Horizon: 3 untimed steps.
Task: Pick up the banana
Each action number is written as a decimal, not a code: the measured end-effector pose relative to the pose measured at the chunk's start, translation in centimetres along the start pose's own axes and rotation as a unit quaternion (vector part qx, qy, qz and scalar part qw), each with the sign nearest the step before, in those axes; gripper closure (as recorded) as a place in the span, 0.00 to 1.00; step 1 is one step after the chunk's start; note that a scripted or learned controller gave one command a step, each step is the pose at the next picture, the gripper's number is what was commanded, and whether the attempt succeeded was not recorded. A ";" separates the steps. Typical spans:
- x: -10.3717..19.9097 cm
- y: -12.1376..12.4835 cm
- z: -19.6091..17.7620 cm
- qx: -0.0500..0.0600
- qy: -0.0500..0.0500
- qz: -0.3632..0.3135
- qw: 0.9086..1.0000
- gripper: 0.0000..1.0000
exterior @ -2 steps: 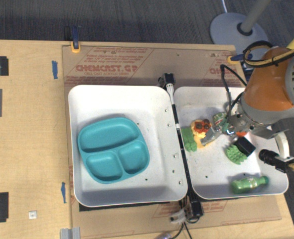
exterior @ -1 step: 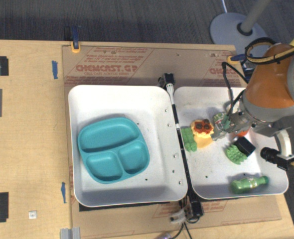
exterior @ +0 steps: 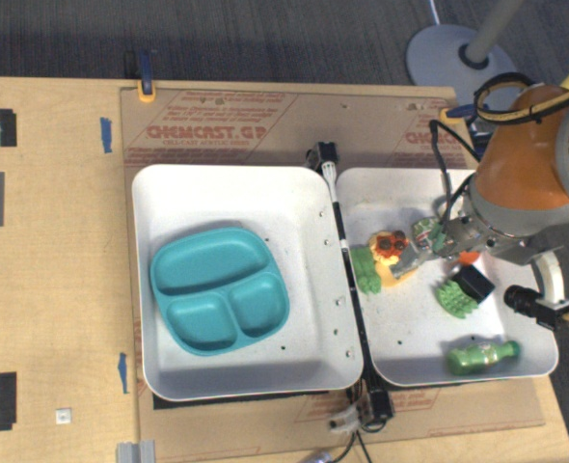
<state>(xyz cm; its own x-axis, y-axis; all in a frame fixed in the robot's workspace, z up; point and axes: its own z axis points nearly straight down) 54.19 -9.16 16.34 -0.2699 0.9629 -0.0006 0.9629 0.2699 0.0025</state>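
Reaching in from the right, the gripper [exterior: 421, 249] hangs low over the right bin [exterior: 400, 340]; fingers' spread — cannot tell. Banana [exterior: 400, 270], yellow, lies just below the tip, beside a red-orange toy [exterior: 390, 245] and green piece [exterior: 365, 269]. Green bottle [exterior: 481, 356] near front wall. Teal divided tray [exterior: 219, 288] in left bin [exterior: 169, 201].

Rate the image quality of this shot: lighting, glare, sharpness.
Camera view: lighting is even and soft, with faint shadows along the white bins' rims; mild glare on the teal tray; the small items around the gripper are blurry, so the banana reads as a yellow smudge; the green bottle is softly focused.
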 end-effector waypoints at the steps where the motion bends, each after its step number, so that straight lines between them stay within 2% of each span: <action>1: 10.5 -1.1 -2.1 0.002 0.001 -0.011 1.000 0.00; 2: 2.7 -0.4 -2.1 0.000 -0.001 -0.126 0.992 0.00; 3: 6.8 -2.6 -2.1 0.003 0.001 0.200 0.980 0.00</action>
<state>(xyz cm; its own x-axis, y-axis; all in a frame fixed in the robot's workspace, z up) 49.83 -3.36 18.44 0.1282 0.9918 0.0011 0.9917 -0.1282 -0.0031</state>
